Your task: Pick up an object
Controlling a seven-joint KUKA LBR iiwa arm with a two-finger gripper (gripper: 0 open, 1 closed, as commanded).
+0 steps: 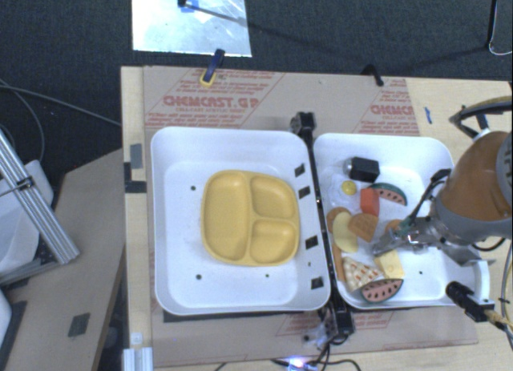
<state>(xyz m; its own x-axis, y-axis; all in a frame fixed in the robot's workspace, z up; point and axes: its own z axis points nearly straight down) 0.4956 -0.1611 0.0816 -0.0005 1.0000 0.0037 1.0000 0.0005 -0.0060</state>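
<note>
Desk (240,93) carries two white bins. Left bin (172,161) holds a yellow divided tray (248,217). Right bin (429,157) holds toy food clustered at its tray-side half. End effector (394,239), farther from the tray, sits low among the pieces beside a yellow block (391,265); its opening cannot be judged. Recommended: descend vertically on one isolated piece and close squarely, avoiding neighbours.

two bins sit side by side on the bench, the left bin (172,225) touching the right bin (437,157) along a shared middle edge. a divided tray (248,217) lies in the centre of the left bin. toy food pieces (365,229) cluster along the right bin's left side, with a small block (365,169) nearest its far edge and a watermelon slice (381,289) at its near edge.
</note>
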